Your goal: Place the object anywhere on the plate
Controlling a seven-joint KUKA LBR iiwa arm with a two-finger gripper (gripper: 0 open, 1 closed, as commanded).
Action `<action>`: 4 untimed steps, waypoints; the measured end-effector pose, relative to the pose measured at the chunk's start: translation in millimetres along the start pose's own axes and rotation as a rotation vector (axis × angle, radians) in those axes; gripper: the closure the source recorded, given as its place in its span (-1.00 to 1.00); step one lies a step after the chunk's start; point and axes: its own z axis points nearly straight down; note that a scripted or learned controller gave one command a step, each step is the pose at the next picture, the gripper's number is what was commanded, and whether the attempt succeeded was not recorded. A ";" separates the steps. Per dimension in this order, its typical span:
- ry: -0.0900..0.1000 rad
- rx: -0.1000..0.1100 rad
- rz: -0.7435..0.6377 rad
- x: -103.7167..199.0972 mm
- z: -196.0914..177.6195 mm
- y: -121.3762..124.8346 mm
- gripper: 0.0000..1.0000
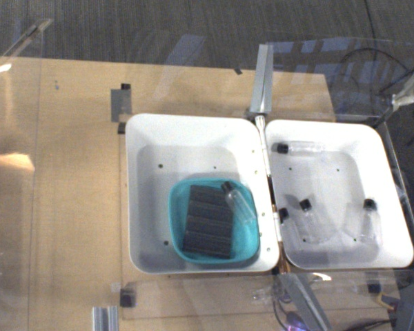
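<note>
Bottles lie in the right bin — one clear bottle already rests on the teal plate beside a dark block. Pick another by its middle, lower gently; jaws' state: cannot tell.

No readable text, labels or numbers anywhere.

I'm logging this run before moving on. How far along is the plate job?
It looks mostly done: one clear bottle already lies on the teal plate in the left bin, leaning against the dark ridged block there. Nothing appears in hand at this moment. Four more clear bottles with black caps remain in the right bin, should any of them also be meant for the plate.
</note>
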 end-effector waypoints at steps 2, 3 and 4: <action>0.000 0.003 0.271 4.8 0.9 48.4 -1.00; 0.000 0.000 0.406 4.6 0.7 69.6 -1.00; 0.001 0.001 0.532 8.9 0.6 75.9 -1.00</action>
